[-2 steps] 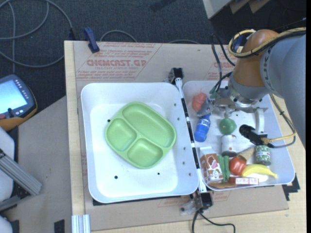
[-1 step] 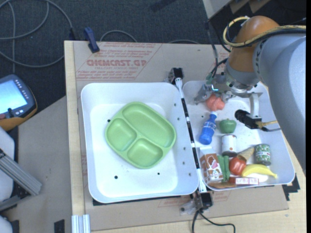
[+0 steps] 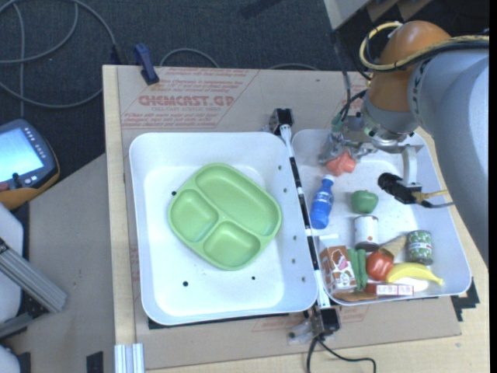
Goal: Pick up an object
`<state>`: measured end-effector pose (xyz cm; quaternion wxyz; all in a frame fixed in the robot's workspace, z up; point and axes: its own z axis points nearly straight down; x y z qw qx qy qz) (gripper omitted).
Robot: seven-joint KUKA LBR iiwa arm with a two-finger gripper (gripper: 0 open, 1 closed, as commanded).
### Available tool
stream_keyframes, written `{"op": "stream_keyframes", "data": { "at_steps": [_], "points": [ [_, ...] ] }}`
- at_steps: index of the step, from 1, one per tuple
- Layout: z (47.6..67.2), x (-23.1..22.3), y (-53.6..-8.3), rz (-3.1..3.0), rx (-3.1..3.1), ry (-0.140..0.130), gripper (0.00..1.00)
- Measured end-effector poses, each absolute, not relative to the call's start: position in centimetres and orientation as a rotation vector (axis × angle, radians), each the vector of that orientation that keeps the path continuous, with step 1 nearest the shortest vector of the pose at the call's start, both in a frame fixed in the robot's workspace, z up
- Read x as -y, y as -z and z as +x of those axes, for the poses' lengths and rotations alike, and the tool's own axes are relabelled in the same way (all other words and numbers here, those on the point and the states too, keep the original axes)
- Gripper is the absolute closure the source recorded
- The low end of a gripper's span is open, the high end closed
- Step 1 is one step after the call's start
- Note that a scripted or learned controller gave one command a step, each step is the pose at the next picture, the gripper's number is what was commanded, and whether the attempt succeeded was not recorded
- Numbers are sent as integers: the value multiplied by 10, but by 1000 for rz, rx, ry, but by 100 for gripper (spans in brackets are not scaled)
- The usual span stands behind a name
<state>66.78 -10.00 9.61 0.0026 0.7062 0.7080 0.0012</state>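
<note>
Hovering at the right bin's (image 3: 458, 247) far corner, the pincer (image 3: 342, 148) stands directly over a red object (image 3: 340, 163), apparently touching it; pincer state cannot be told.

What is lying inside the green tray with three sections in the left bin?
Nothing lies in the green tray: all three sections show bare green plastic. It covers the left bin's floor beneath, so anything there is hidden.

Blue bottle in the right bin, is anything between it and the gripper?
A small red object sits right under the gripper, between it and the blue bottle. Nothing else visible lies between them.
</note>
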Motion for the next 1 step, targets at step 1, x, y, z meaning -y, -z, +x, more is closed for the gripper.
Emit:
{"op": "stream_keyframes", "data": {
  "at_steps": [1],
  "points": [
    [628, 53, -191, 2214, -2224, -8, 100]
  ]
}}
